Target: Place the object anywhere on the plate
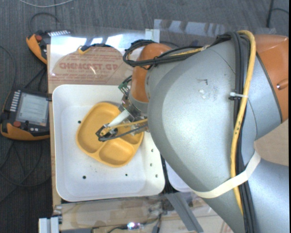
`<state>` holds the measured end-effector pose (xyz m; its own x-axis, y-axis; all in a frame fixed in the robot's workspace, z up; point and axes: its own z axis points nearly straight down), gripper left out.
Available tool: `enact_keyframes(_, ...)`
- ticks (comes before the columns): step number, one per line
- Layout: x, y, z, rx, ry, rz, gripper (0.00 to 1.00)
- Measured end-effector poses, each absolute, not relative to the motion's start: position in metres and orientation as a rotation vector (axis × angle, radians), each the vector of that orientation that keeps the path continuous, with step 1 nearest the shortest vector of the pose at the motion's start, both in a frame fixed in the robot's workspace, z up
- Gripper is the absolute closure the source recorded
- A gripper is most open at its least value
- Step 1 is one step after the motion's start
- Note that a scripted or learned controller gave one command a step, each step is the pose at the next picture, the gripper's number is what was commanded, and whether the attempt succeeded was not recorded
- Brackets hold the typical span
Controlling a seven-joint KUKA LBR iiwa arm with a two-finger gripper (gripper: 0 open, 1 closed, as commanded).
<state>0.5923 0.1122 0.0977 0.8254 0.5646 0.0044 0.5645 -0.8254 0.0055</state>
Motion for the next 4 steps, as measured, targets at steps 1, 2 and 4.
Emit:
enact_keyframes(1, 0.585, 0.037, 0.182, 2.998, 0.929, -0.011, 1.0)
enact_keyframes(2, 0.545, 0.101, 0.261, 3.043, 0.775, -0.007, 1.0)
enact_keyframes(4, 0.491, 0.152, 0.223, 3.078, 0.635, -0.023, 1.0)
